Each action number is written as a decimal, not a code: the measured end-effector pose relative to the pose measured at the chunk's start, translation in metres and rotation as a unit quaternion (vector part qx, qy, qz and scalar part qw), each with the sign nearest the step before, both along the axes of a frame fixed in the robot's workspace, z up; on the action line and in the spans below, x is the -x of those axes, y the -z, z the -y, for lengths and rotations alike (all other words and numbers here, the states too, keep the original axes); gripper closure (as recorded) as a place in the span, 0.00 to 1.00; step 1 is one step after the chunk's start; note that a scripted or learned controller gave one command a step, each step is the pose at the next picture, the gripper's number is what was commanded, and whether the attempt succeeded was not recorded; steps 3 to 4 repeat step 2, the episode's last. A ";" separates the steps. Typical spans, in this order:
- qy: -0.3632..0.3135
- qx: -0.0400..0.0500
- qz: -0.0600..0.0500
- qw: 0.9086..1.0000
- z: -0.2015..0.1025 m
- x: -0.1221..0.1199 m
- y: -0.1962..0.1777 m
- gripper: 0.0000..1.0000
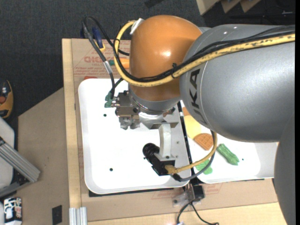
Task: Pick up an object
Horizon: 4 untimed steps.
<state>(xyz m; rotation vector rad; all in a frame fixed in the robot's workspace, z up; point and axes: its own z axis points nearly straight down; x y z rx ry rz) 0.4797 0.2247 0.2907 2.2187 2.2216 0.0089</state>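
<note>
Over the smooth white bin (101, 172), the pincer's (123, 121) state is unclear.

The arm (225, 78) hides most of the right bin (243, 170) and partly covers an orange object (204, 140).

So I've just got the one camera on this rig, mounted above the counter (70, 125) and looking down at a slant. It's fixed and takes in both white bins: the left bin (98, 144) is mostly in view, the right bin (248, 165) only partly. The arm (234, 78) comes in from the right of the picture and sits really close under the lens, so its grey body and orange band (161, 46) block the middle and upper right. Dark floor (42, 13) runs along the top and left. It's a near view, cropped tight around the counter.
</note>
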 end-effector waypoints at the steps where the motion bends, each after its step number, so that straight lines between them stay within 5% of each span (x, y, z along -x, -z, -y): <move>1: 0.001 0.003 -0.006 1.000 0.000 0.002 0.045 1.00; 2: 0.001 0.001 -0.001 1.000 0.000 -0.030 0.036 1.00; 4: 0.001 0.001 -0.001 1.000 0.000 -0.030 0.036 1.00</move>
